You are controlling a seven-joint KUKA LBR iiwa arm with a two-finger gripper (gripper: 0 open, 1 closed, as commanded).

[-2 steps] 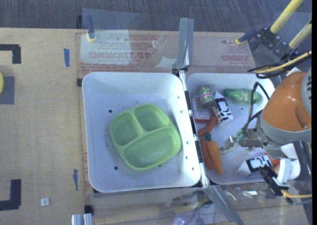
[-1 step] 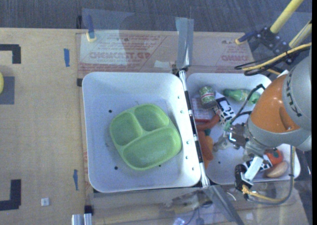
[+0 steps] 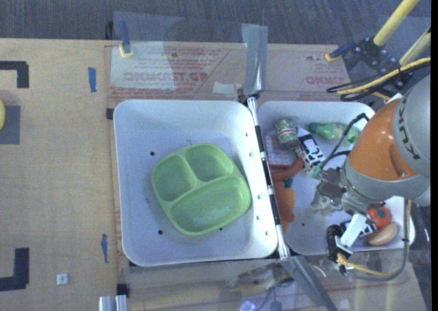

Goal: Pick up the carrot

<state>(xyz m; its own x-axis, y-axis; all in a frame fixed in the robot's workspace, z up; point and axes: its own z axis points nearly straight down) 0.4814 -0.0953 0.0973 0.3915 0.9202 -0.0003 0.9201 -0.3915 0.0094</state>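
Carrot (image 3: 287, 201) lying against the left wall of the right bin (image 3: 301, 240), left of the gripper (image 3: 330, 193), near but apart. Gripper state: cannot tell, wrist blocking the tips. Nothing seen held.

Risks noted:
- Carrot tight to the bin wall; likely little room for a finger on that side, so a descent could strike the rim or push the carrot away.
- Red packet (image 3: 279, 155) and can (image 3: 287, 130) crowded just beyond the carrot, up and left of the gripper; possible wrong grab.
- Tomato (image 3: 380, 216) and potato (image 3: 382, 235) to the right, under the wrist; could be knocked.

Green plate (image 3: 200, 188) far left in the other bin, unaffected.
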